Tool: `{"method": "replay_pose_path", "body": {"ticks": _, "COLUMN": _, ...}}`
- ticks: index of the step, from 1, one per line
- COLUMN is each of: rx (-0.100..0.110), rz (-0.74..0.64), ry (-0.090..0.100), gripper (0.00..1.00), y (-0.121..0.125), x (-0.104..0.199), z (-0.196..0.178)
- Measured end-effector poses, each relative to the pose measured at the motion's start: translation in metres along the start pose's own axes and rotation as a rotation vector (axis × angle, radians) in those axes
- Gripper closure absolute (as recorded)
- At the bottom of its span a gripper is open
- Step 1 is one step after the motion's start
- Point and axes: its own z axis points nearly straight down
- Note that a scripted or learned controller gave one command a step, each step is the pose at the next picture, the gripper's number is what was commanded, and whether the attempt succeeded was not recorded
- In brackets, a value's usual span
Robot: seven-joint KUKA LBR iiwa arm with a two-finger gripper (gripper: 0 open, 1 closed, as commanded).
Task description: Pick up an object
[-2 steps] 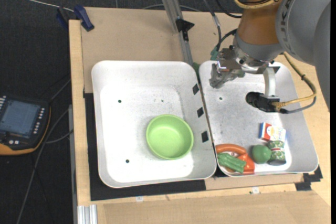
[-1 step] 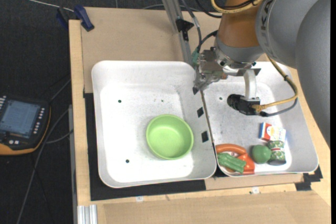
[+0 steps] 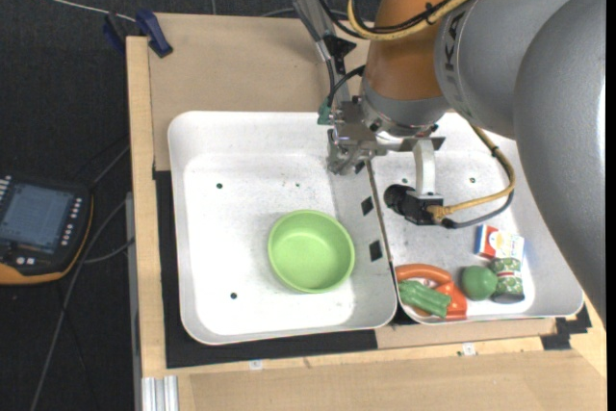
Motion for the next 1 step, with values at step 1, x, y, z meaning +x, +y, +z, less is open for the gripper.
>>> {"method": "replay_pose_path", "body": {"ticks": 1, "rx": 0.000, "rz": 0.004, "ry": -0.001, "gripper": 0.00, "y": 0.0004, "x": -0.0027, "z": 0.0001}}
